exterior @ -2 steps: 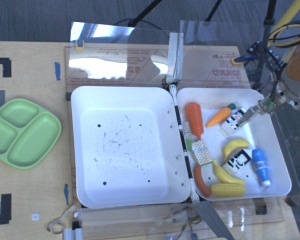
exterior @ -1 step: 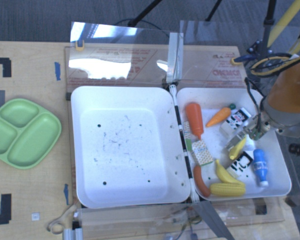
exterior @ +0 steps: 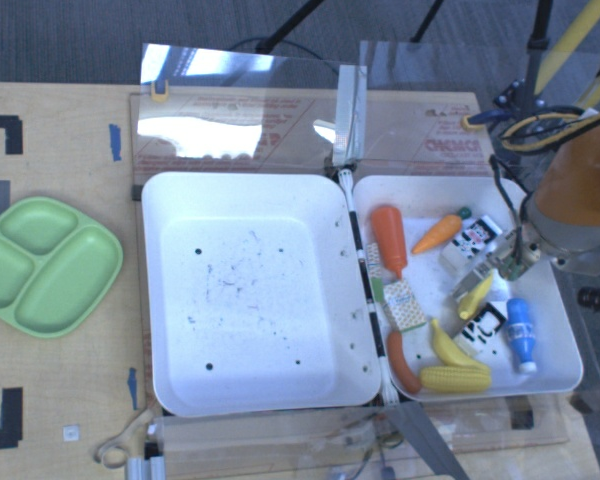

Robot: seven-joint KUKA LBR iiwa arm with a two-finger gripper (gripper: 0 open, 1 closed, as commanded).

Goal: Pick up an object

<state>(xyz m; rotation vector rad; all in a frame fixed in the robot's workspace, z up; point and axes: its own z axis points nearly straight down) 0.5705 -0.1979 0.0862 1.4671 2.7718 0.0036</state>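
The hand [exterior: 492, 271] hangs low over the crowded right bin [exterior: 565, 373], seemingly to grab something; its grip state is unclear.

left bin [exterior: 180, 208]: open floor, free passage | right bin [exterior: 565, 368]: crowded with carrot [exterior: 437, 233], orange tube [exterior: 388, 236], banana [exterior: 442, 342], corn [exterior: 456, 377], blue bottle [exterior: 521, 334], dice [exterior: 476, 238] | gaps narrow | tabletop [exterior: 60, 138] left: green plate [exterior: 46, 265], room around it
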